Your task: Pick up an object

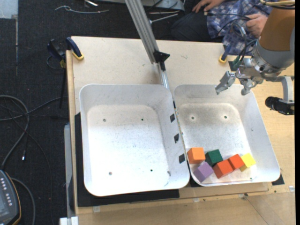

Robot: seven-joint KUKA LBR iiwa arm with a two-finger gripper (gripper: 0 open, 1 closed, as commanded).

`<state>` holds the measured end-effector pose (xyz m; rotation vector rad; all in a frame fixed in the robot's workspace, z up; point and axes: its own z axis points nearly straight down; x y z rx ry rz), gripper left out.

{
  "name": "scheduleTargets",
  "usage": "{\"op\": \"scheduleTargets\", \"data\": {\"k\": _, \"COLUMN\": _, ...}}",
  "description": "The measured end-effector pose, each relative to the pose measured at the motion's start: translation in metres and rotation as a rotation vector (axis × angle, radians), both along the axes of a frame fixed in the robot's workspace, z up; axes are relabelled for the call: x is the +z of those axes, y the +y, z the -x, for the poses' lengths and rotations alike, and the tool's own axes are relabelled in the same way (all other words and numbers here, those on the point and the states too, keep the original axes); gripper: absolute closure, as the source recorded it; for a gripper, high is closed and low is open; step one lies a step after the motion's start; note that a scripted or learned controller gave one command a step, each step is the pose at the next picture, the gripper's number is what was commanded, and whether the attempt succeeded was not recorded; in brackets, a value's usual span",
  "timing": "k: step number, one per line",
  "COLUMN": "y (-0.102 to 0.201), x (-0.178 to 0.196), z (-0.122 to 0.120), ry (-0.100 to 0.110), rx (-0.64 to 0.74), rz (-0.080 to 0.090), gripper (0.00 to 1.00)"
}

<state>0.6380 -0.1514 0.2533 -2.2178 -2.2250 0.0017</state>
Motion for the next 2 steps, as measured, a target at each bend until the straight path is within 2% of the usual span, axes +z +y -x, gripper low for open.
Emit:
{"op": "scheduleTargets", "data": {"k": 1, "y": 0.059, "x": 0.041, "z": 0.032, "ry": -0.003, "rx": 0.005, "rz": -0.003, "gripper": 0.0}}
{"op": "scheduleTargets", "data": {"k": 2, "y": 0.058, "x": 0.01, "z": 0.104, "ry": 0.005, "rx": -0.005, "rz": -0.001, "gripper": 0.0}}
